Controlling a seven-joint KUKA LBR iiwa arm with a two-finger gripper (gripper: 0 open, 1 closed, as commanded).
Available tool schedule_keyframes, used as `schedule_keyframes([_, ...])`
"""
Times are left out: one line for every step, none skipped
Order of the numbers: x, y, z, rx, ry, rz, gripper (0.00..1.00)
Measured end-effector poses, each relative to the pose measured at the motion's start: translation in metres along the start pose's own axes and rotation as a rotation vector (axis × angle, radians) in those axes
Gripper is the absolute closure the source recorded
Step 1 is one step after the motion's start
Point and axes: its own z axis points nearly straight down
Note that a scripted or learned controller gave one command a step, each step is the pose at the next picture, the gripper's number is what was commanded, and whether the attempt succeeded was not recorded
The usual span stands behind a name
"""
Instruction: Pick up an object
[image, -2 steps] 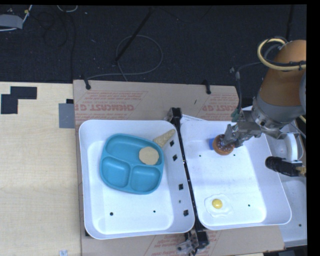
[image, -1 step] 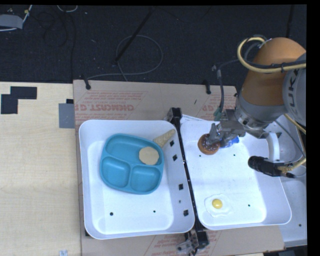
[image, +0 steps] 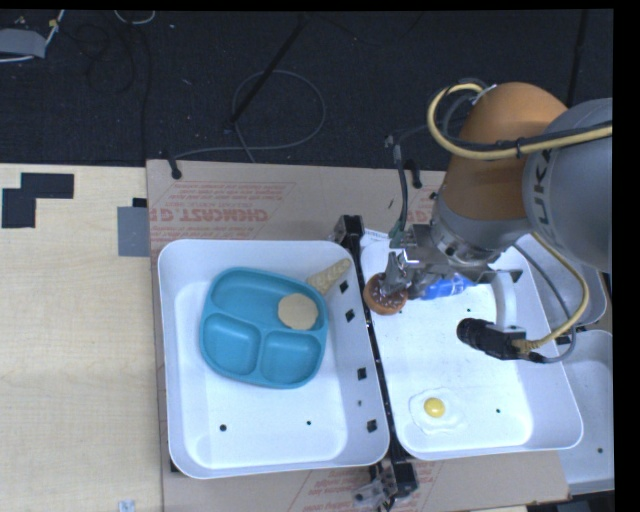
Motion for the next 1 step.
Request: schedule_keyframes([0.0572,0.0017,0.0153,0.001,0.0,-0.001,1.0])
